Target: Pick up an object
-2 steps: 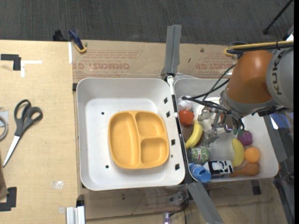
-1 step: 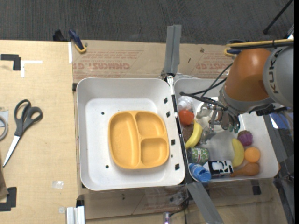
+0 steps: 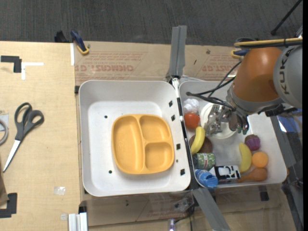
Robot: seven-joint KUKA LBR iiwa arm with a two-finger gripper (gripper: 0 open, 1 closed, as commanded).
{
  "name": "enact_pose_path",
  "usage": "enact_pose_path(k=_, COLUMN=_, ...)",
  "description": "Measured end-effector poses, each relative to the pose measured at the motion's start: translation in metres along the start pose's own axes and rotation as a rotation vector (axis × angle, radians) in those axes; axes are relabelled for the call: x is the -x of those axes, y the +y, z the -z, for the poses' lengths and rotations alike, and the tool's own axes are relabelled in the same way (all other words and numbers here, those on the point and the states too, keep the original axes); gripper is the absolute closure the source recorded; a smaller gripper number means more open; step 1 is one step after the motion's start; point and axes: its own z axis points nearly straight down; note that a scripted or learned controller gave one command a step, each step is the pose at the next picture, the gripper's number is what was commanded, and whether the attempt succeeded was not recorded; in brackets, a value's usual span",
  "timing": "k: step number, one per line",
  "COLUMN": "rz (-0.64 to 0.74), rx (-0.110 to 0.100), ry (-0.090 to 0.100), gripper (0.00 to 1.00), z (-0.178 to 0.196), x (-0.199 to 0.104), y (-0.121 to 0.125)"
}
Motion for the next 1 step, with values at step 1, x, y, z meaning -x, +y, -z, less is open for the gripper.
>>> enact_pose_path(k=1, rz=0.252, rx=0.005, ry=0.020, gripper=1.00, z=0.2034, x=0.0533, y=-0.0326)
